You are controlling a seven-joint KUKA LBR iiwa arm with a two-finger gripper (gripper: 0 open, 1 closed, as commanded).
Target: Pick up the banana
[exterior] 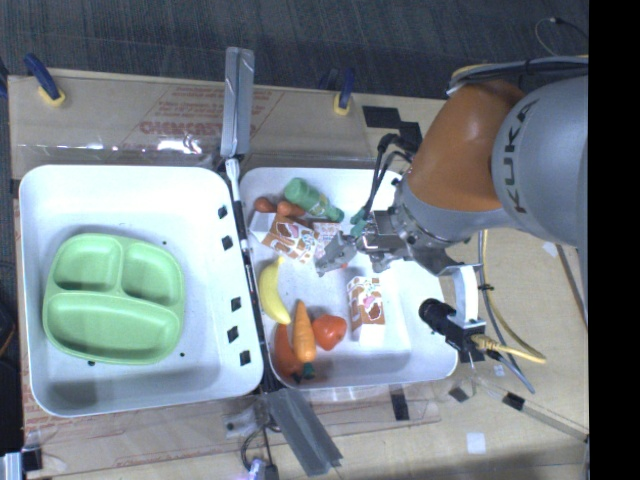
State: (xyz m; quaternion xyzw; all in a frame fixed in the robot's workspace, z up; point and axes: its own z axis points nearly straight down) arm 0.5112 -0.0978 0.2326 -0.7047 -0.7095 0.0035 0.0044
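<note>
Left of the pincer [345,251] lies the banana [270,291].

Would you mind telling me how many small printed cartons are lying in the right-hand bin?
2. One carton lies near the bin's upper left, above the banana. The other carton lies at centre right, beside the tomato. The arm may hide more.

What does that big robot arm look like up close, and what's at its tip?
The arm is bulky and rounded: grey shell with black KUKA lettering and a wide orange band. Black cables loop along it. At its tip sits a small metal gripper, grey and silver.
</note>
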